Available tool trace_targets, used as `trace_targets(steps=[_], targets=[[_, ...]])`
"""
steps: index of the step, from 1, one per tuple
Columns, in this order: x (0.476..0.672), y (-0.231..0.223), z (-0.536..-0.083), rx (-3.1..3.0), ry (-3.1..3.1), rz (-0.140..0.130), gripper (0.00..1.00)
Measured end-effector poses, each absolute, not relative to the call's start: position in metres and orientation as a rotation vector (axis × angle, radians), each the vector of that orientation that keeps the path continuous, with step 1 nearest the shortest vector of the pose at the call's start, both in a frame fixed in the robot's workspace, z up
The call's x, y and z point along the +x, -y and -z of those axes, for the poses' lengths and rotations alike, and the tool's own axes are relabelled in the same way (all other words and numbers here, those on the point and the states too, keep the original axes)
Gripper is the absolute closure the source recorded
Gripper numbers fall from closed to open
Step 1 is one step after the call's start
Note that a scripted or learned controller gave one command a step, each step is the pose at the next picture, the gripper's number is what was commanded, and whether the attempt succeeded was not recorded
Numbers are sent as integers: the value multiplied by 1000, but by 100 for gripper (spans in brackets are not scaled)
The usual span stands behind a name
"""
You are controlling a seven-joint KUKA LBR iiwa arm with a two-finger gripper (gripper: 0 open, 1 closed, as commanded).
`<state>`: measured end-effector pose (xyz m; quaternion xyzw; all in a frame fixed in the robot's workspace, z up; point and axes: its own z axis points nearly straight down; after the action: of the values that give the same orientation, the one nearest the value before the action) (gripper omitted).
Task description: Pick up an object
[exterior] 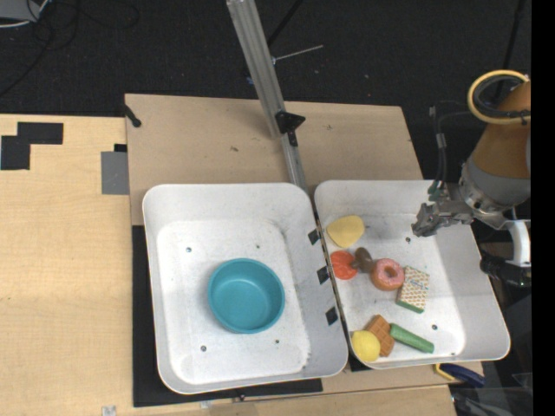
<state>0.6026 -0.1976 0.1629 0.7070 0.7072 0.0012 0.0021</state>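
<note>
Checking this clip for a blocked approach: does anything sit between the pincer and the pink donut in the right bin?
Nothing visible does. The pincer hangs over the right bin's upper part, and bare white floor lies between it and the pink donut. The donut's neighbours crowd its other sides: a brown piece to its left, a checkered block to its right.

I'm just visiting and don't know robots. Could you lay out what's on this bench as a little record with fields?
left bin: holds a teal bowl
right bin: holds small toy foods
toy foods: yellow piece, red piece, pink donut, wafer, green stick, lemon
gripper: over the right bin's upper right area, nothing seen between its fingers
arm: reaches in from the right
task status: no object picked up yet
</note>
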Motion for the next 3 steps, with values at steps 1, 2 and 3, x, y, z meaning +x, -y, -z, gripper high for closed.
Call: trace_targets(steps=[1,2,3], targets=[[607,196,-225,2218,-2219,-4,100],[607,196,-276,2220,-2220,-2,100],[616,140,-278,2218,-2226,-1,100]])
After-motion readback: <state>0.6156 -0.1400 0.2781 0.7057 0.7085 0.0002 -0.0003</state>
